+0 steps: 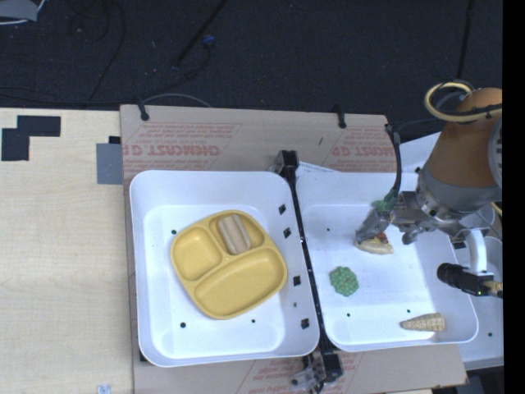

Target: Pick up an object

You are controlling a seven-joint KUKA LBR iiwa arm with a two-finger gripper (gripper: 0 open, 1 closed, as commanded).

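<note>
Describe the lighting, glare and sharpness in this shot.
Camera view: even, bright light on the white bins, little glare; dark, underexposed floor beyond the bench; soft shadow under the yellow tray; the gripper and the small item beneath it look slightly soft.

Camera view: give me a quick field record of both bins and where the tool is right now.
left bin: yellow three-compartment plastic tray, a tan bread-like piece in its upper right compartment
right bin: bumpy green round item near the middle; pale cone-shaped item at the near right corner; flat tan-and-red item under the tool
tool: low in the right bin, at the flat item
grasp: cannot tell
</note>
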